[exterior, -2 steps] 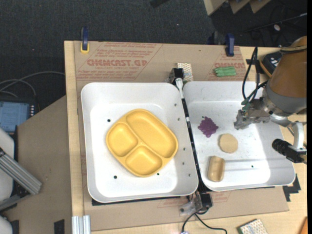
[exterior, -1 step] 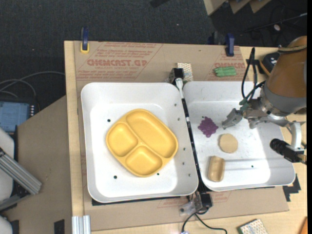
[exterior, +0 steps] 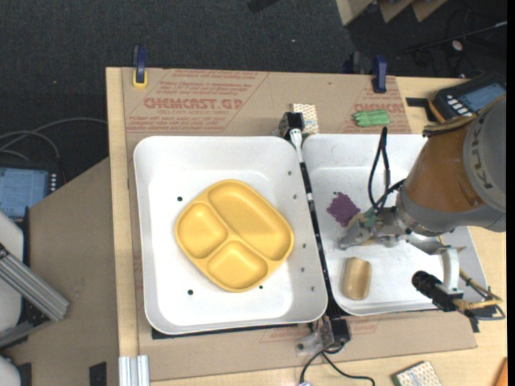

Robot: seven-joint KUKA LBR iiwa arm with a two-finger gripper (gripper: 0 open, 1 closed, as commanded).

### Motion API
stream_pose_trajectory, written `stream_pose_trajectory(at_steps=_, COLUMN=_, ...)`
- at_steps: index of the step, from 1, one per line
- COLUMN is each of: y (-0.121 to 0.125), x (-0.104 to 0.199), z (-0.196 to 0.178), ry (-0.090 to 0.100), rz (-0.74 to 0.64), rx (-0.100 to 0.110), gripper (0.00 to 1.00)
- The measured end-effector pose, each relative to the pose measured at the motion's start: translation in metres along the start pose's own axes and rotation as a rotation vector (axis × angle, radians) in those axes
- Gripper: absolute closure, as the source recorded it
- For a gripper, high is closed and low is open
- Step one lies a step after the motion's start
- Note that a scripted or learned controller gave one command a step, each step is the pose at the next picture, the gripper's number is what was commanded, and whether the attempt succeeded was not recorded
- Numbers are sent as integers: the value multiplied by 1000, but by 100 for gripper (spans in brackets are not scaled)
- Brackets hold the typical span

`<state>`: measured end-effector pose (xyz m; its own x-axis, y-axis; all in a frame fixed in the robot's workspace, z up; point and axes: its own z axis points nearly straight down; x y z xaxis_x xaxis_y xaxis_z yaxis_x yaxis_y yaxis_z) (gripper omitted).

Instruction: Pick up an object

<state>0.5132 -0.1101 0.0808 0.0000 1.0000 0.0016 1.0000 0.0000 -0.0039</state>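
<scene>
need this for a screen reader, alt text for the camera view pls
A grey and orange robot arm reaches from the right into the right white bin, its tool low between a purple object and a tan object. The left white bin holds a yellow divided tray.

From my feed the arm (exterior: 463,175) is cut off by the right edge, so I can't see its base. It covers the right part of the right bin (exterior: 378,300) incl. most of the right wall. End effector (exterior: 358,233) is small and cluttered w/ cables; can't tell how its fingers stand or if they touch the purple object (exterior: 344,207) just beside it. Tan object (exterior: 357,278) near it: can't tell what it is. Surface (exterior: 201,103) print is partly hidden by the bins. Bottom right, a patterned item (exterior: 414,374) is cut by the frame edge.
</scene>
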Motion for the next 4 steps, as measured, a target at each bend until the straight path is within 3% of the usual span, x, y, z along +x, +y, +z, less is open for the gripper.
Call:
stream_pose_trajectory(at_steps=1, y=77, x=19, z=-5, ry=-2, rz=-5, rx=-11, gripper=0)
stream_pose_trajectory(at_steps=2, y=76, x=15, z=-18, ry=-6, rz=1, rx=-15, gripper=100)
stream_pose_trajectory(at_steps=3, y=76, x=15, z=-17, ry=-5, rz=1, rx=-13, gripper=0)
stream_pose_trajectory(at_steps=4, y=88, x=-33, z=-20, ry=-5, rz=3, rx=-8, gripper=0)
